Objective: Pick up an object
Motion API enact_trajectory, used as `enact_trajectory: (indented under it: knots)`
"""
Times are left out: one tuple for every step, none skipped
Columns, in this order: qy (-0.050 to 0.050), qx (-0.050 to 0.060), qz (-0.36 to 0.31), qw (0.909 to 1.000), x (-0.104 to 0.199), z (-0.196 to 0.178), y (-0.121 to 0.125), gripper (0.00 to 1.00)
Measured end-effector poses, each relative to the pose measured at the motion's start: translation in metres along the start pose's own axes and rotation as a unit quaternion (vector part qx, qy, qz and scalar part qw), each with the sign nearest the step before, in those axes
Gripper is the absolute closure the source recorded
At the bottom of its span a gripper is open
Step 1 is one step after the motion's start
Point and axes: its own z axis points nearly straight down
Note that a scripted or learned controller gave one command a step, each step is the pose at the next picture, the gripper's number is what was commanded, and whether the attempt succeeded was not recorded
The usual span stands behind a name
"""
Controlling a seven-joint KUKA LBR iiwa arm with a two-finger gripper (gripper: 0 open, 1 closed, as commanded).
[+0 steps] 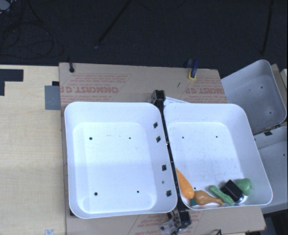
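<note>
1. A pale wooden desk (21,155) carries a cardboard sheet (114,84), with dark floor and cables behind.
2. Two white bins sit side by side, the left bin (75,131) and the right bin (252,141).
3. In the right bin's near corner huddle an orange carrot (184,182), a tan piece (203,197), a green stick (220,194), a black block (231,190) and a green lump (244,184).
4. I cannot tell the gripper's state.

Red "CHEMCAST" lettering, upside down, on the brown cardboard sheet (134,84) under the bins, other red print there illegible
</note>
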Motion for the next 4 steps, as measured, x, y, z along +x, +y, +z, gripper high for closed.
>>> enact_trajectory:
  knots:
    - [0.0,0.0,-0.001,1.0,0.0,0.0,0.005,1.0]
    - [0.001,0.001,0.003,1.0,-0.001,-0.001,-0.019,1.0]
    - [0.0,0.0,0.0,1.0,0.0,0.0,0.006,1.0]
    - [0.001,0.001,0.003,1.0,-0.001,-0.001,-0.014,1.0]
